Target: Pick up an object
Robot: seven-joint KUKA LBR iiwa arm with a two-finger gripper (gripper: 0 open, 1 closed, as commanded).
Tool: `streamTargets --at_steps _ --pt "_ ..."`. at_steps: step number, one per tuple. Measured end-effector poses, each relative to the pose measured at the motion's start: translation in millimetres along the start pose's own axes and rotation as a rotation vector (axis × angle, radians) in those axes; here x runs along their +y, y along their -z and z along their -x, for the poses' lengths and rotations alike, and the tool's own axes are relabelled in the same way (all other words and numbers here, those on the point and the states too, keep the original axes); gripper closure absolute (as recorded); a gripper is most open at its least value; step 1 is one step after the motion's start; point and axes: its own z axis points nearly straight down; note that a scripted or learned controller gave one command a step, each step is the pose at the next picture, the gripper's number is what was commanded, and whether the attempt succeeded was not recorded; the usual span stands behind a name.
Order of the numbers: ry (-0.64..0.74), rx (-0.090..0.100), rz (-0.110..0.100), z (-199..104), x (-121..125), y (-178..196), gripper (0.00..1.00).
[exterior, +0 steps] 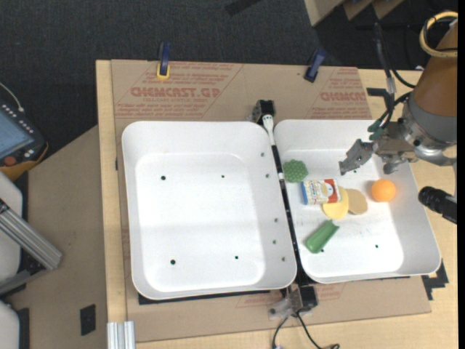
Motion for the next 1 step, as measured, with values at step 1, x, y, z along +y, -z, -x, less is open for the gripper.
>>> streamTargets --at_steps 1 --pt "-0.001 0.004 -0.015 -2.2 -17.3 -132.0 0.0"
